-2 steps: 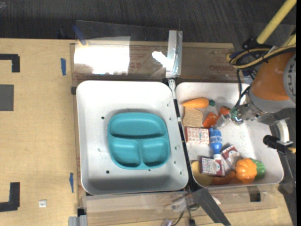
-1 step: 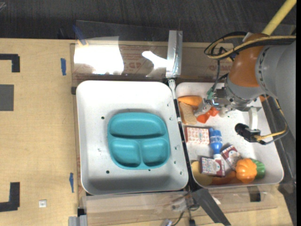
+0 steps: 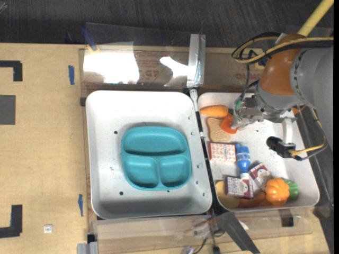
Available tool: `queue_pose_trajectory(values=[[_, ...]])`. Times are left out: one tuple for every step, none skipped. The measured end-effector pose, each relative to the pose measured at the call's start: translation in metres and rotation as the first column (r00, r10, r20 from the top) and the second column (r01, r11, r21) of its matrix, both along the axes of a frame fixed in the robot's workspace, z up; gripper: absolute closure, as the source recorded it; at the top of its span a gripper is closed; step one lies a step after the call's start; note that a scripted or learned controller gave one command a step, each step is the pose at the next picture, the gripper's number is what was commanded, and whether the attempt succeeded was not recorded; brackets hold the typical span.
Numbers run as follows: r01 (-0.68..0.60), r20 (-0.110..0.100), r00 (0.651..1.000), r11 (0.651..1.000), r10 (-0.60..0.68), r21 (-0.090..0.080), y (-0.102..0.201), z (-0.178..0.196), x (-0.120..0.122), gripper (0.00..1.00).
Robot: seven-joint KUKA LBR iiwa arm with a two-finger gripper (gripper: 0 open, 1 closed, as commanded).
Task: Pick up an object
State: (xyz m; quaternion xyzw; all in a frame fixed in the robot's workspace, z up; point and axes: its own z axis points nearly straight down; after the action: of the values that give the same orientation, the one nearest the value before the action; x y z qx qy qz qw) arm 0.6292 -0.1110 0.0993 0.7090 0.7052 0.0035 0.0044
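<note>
My gripper (image 3: 239,117) is low over the far part of the right bin (image 3: 307,165), reaching in from the right. Just to its left and touching its tip lies a small red-orange piece (image 3: 228,125) on a slice of toast (image 3: 216,130). An orange roll-shaped toy (image 3: 214,110) lies beyond them at the bin's far left corner. I cannot tell whether anything is held.
Nearer in the right bin lie a red-and-white box (image 3: 222,152), a blue bottle (image 3: 242,158), a second box (image 3: 238,187), a small packet (image 3: 259,174) and an orange pumpkin (image 3: 278,190). The left bin (image 3: 100,142) holds a teal divided plate (image 3: 156,156).
</note>
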Motion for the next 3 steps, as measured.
queue_pose_trajectory(values=[[-0.047,-0.025,0.999,0.999,0.047,-0.002,0.013,-0.009,0.034,1.0],[-0.089,0.003,0.996,0.996,0.089,0.002,0.088,0.093,0.041,1.0],[-0.587,-0.005,0.81,0.81,0.587,-0.005,0.052,0.109,0.039,1.0]])
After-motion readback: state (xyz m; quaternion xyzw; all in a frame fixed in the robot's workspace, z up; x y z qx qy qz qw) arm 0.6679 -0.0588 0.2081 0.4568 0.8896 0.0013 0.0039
